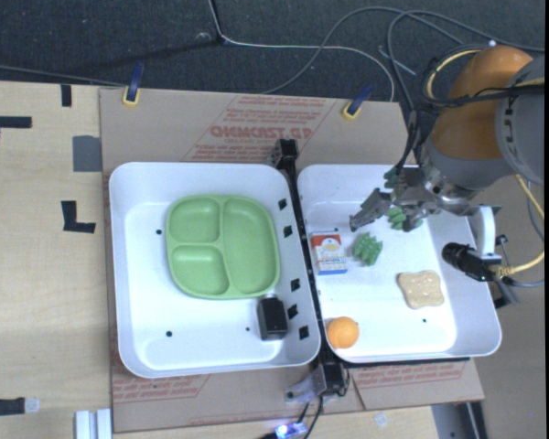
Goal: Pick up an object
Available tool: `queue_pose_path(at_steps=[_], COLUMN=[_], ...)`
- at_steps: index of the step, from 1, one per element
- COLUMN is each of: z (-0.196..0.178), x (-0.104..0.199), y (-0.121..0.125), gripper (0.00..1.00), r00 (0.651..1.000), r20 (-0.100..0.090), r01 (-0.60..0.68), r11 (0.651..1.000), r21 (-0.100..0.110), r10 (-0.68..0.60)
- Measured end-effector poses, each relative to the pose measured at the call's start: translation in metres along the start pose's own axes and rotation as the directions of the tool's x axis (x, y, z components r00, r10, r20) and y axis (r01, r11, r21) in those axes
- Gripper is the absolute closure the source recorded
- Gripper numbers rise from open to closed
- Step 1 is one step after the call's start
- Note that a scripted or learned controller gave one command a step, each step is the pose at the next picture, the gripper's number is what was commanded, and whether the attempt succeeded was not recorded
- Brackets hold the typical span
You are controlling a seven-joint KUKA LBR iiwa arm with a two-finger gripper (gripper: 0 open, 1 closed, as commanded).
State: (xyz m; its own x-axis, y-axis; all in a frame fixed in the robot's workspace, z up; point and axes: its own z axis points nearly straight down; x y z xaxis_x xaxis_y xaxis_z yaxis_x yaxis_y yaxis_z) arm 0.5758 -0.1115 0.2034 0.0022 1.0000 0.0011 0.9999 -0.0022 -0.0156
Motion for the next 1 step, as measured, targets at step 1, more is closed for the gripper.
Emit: queue_pose_path(at_steps=[1], z=[-0.008], x=[0.0002], y=[0.0029], gripper=[0.0], r00=[1.0], r20=[0.001], r01=[0.003], r11=[1.0], r21=[-0.014], r10=[-0.003])
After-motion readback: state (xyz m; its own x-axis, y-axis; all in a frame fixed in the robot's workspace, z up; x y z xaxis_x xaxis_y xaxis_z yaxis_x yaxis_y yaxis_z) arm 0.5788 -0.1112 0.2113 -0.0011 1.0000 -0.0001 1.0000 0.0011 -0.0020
